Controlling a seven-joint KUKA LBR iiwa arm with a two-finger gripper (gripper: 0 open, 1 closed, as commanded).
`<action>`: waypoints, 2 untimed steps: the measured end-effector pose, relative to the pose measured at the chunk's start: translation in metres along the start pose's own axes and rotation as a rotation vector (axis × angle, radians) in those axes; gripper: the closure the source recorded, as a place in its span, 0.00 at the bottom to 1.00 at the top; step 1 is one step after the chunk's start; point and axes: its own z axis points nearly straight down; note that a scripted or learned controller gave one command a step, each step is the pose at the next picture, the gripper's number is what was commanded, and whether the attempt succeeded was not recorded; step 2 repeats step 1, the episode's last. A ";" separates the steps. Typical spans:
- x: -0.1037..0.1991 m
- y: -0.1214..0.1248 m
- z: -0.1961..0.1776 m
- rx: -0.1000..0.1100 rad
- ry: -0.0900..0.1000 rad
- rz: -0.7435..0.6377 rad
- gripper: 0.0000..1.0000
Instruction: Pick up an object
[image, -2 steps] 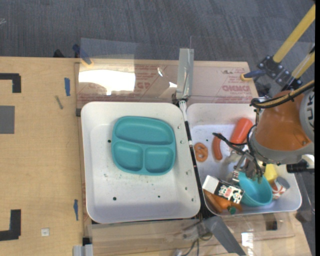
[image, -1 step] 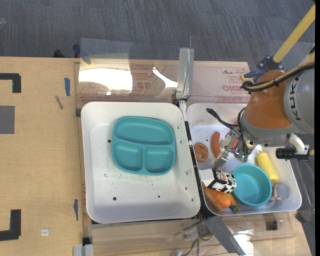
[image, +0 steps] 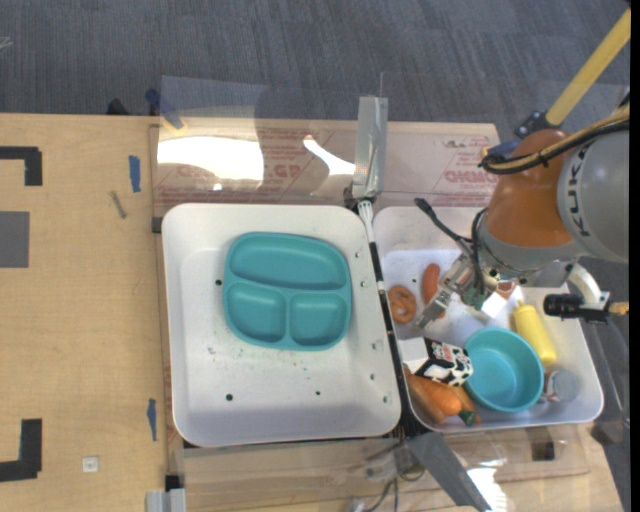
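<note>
Camera view, "KU" lettering on grey arm (image: 600, 190), end effector (image: 447, 296) above right bin (image: 590, 385)

The arm (image: 590, 200) is cut off by the right edge. The end effector (image: 452, 295) finger state is indeterminate. The bowl (image: 503, 370) partly hides the carrot (image: 437, 398) and patterned item (image: 450, 362).

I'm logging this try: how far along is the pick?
Done: the arm has reached into the right bin, and the gripper sits low among the items, near the orange sausage and the teal bowl. In hand: nothing visibly between its fingers. Left: grasping and lifting an item. The teal tray lies in the left bin.
</note>
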 end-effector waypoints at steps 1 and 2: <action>0.000 0.005 0.000 0.001 -0.003 -0.008 0.00; 0.000 0.005 0.000 0.001 -0.003 -0.008 0.00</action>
